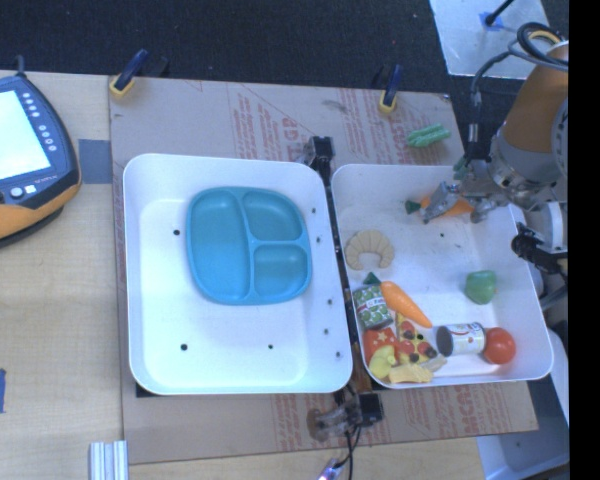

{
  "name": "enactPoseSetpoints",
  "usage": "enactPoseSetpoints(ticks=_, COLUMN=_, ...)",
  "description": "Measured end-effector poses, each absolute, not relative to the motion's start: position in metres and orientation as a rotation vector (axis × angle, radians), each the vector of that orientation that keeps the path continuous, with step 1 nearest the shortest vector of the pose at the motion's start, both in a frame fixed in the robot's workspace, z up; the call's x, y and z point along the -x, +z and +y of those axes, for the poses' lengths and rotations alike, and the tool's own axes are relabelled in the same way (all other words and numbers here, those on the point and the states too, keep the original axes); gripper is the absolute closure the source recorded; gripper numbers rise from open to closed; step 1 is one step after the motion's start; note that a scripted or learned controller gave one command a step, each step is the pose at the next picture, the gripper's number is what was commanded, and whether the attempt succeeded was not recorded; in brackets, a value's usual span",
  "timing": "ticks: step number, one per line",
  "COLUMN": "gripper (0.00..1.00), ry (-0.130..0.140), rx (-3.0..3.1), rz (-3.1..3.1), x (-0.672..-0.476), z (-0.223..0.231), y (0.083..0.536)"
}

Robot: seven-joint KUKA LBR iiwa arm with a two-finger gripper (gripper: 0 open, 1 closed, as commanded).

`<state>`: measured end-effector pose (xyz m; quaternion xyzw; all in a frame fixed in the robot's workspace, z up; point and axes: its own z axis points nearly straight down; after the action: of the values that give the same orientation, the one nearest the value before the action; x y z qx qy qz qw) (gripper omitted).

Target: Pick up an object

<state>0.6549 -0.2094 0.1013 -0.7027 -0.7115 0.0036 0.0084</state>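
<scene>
My gripper is low over the far end of the right bin, near its back right corner. A small orange piece with a dark green end lies right at the gripper and is partly covered by it. I cannot tell whether the gripper holds it. Further forward in the same bin lie a croissant, a carrot, a green round fruit, a small can and a red tomato.
The left bin holds a blue divided plate. A green packet and red and yellow toy food crowd the right bin's front left. A green item lies behind the bin. A pendant sits far left.
</scene>
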Motion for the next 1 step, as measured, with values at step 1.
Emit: enactPoseSetpoints(ticks=1, gripper=1.0, ry=0.012, rx=2.193, rz=-2.227, x=-0.6553, z=-0.2097, y=0.112)
